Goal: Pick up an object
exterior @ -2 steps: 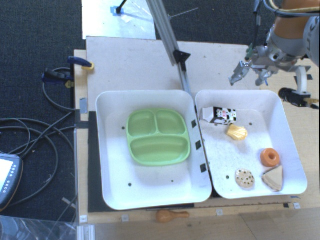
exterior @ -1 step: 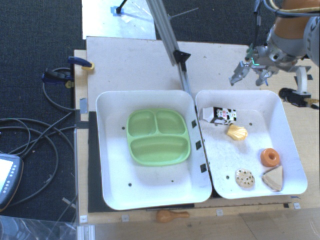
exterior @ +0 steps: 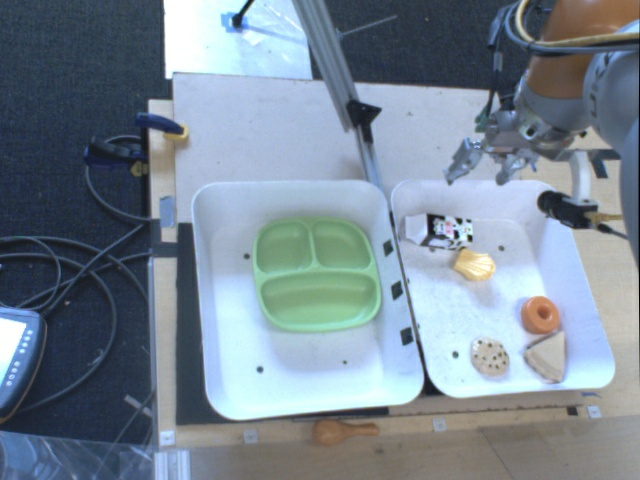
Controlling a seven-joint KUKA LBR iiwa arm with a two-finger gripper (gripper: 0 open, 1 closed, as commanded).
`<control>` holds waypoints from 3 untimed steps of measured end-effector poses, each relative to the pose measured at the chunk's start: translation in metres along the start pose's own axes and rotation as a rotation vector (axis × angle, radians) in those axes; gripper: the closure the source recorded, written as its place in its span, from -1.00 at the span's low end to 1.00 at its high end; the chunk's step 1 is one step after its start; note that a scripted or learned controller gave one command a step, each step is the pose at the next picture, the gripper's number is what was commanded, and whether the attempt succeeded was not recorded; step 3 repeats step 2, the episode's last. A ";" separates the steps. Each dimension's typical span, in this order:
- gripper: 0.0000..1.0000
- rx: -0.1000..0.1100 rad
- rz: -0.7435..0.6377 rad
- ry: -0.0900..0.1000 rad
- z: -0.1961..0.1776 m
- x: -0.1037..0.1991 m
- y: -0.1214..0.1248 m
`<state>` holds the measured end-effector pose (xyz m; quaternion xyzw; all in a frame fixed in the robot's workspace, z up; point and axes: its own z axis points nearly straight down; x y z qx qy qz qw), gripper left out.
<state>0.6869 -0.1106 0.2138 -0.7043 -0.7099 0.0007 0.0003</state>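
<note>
Pincer (exterior: 482, 166) being held spread, nothing between fingers, above right bin's (exterior: 590, 298) 12 o'clock rim | small carton (exterior: 440, 231) being left at bin's 11 o'clock | donut (exterior: 540, 315) lying at 4 o'clock

The scene was brightly and evenly lit from above, with soft, diffuse light and no hard shadows. The two shallow white plastic bins (exterior: 300, 388) came out very bright, nearly washed out along their rims, so their inner walls showed little detail. A pale sheen lay on the green divided plastic tray (exterior: 318, 274) along its raised ridges. Faint, short shadows sat close under the small objects in the right bin. The dark carpeted floor (exterior: 70, 58) stayed deep and grainy. The whole picture was slightly soft, with low resolution, and the orange-and-grey robot arm (exterior: 585, 38) looked mildly blurred at the upper right.
</note>
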 end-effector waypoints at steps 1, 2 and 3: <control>-1.00 0.001 0.000 0.000 0.042 0.003 -0.003; -1.00 0.000 0.000 0.000 0.088 0.004 0.006; -1.00 0.000 0.000 0.000 0.088 0.004 0.006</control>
